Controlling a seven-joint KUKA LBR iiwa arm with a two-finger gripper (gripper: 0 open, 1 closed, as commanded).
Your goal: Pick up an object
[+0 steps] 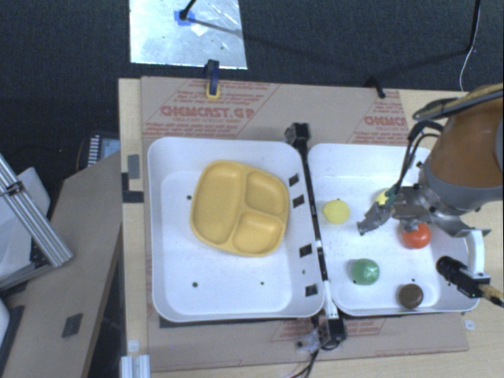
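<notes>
Nearest in the right bin (344, 302) lie a brown piece (409, 295) and a green ball (365, 271). Farther in, my tool (376, 217) hangs beside the red tomato-like piece (416, 235), which I judge my likeliest target; I cannot tell how wide the tool stands. I should centre over it before descending. A yellow ball (336, 211) lies left; the yellow divided plate (239, 207) fills the left bin (169, 235).

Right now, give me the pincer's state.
Pincer: over the right bin near the red object; open or shut cannot be told.
</notes>
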